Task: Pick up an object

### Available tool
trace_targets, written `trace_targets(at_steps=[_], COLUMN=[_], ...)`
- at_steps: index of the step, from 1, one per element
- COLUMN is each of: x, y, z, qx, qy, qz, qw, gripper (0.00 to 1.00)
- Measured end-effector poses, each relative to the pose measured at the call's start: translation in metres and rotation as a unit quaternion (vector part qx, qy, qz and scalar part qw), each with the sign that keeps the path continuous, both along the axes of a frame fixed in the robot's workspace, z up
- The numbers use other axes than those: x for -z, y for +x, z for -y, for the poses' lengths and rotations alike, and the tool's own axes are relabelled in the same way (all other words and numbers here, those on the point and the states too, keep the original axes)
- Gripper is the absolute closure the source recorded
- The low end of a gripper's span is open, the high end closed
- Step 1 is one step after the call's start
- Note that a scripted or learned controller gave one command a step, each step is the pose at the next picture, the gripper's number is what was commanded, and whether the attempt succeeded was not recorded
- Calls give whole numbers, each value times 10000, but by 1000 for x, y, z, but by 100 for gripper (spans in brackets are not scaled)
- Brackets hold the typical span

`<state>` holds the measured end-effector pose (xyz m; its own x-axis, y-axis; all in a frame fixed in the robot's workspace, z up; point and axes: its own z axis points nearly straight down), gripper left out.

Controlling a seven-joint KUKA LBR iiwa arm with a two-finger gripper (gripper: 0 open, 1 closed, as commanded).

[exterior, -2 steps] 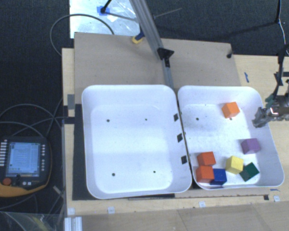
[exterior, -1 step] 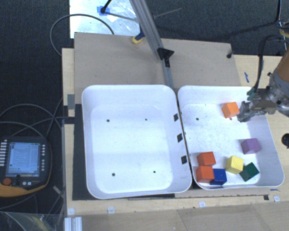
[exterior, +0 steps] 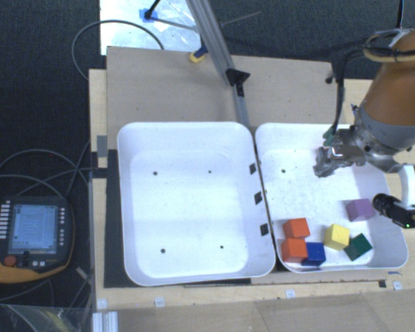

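Note:
My gripper (exterior: 325, 164) hangs over the upper middle of the right bin (exterior: 290, 144), above bare white floor, with nothing visible between its fingers. Near the bin's front edge lie two orange blocks (exterior: 295, 237), one stacked toward the front of the other, with a blue block (exterior: 315, 253) beside them. A yellow block (exterior: 337, 236) and a dark green block (exterior: 359, 246) sit to their right. A purple block (exterior: 360, 209) rests further back, close to the arm. All blocks lie below and to the right of the gripper.
The left bin (exterior: 187, 199) sits beside the right one, sharing a middle wall. A slanted metal pole (exterior: 214, 40) crosses the back of the bench. A teach pendant (exterior: 28, 237) lies on the floor at the left.

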<state>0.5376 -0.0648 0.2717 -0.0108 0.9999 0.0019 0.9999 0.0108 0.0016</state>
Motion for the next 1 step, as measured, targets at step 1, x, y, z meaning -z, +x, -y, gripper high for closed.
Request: trace_targets(at_steps=[1], x=[4], y=[23], z=[-50], qx=[0], qy=[-2], qz=[9], qw=[10000], gripper=[100])
